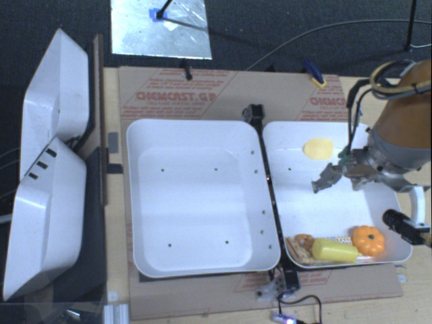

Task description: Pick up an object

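The right bin (297,201) holds a flat yellow round piece (318,148) near its far side. Along its near edge lie a brown pretzel-like piece (302,244), a yellow oblong object (334,251) and a small orange pumpkin (368,240). My gripper (327,179) hangs over the middle of the right bin, pointing left, just in front of the yellow round piece and well behind the near-edge objects. Nothing shows between its fingers.
The left bin (196,194) sits beside the right one, with a black divider bar (268,187) between them. A white cover lies far left (50,167). A shiny metal sheet (160,17) lies behind the bench. Cables run at the back right.
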`<state>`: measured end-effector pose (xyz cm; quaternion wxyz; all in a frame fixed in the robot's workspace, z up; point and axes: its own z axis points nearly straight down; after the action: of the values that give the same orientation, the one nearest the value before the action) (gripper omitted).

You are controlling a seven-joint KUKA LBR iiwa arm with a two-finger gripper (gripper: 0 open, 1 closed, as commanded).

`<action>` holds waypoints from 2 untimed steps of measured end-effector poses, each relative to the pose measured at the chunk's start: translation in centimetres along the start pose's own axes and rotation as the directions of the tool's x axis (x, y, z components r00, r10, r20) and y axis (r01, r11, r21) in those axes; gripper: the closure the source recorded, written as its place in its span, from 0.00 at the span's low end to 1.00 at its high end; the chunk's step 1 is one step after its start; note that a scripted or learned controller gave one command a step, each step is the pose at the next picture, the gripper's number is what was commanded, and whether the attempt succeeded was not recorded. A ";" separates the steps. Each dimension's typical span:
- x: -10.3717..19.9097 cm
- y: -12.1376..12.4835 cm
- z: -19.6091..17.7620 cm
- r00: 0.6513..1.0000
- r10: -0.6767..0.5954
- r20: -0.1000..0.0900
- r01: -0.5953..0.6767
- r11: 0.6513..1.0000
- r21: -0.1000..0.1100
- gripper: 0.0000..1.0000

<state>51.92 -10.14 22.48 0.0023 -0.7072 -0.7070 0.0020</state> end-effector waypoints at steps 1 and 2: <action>0.0 0.1 -0.3 1.000 -0.001 0.000 0.001 1.000 -0.007 0.00; 0.2 0.1 3.9 1.000 -0.001 0.000 0.001 1.000 -0.003 0.00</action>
<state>52.03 -9.93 18.63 0.0011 -0.7070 -0.7072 0.0008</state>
